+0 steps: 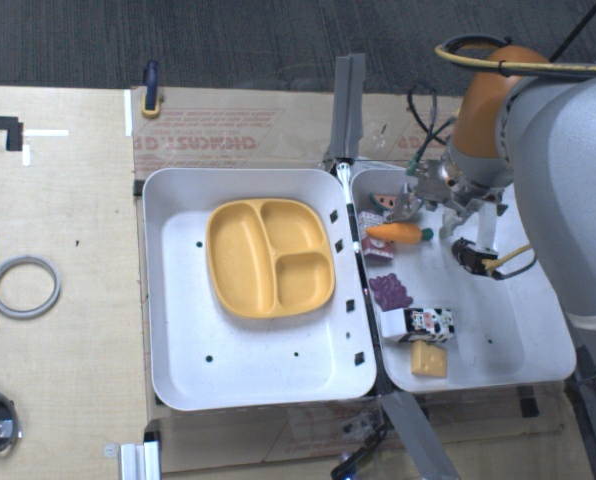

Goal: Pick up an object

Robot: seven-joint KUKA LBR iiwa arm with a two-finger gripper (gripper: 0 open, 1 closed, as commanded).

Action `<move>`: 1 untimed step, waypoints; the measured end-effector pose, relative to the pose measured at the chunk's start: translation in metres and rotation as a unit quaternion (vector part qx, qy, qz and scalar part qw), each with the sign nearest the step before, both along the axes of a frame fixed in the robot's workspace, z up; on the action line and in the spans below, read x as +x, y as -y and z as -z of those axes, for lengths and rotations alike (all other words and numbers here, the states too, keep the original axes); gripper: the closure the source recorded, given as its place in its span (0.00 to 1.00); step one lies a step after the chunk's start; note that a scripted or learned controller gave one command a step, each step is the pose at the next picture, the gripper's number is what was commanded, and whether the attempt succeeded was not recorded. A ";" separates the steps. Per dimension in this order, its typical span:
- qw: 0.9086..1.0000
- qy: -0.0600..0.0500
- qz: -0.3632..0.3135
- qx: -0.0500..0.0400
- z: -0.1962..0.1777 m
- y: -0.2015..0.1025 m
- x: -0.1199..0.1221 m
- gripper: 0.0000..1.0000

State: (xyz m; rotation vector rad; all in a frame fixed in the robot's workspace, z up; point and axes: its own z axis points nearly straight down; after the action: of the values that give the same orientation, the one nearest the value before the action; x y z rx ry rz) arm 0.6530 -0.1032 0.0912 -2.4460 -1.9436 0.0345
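Here the arm [538,138] reaches over the right bin [508,353], with the gripper [418,203] low near that bin's far left corner, just above the toy carrot [396,233]. Whether it grips anything cannot be told, since the wrist hides it. Along the bin's left wall lie a purple grape bunch [389,290], a black-and-white carton [429,321] and a yellow cheese block [428,359] toward the near edge. A yellow divided plate [270,258] sits in the left bin [178,368].
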 end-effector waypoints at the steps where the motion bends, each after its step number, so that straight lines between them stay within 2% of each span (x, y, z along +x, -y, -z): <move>1: 0.999 0.014 -0.044 -0.001 -0.046 -0.004 0.006 0.00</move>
State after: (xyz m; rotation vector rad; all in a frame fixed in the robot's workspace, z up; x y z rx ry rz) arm 0.6590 -0.0988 0.1377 -2.3726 -2.0623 0.0030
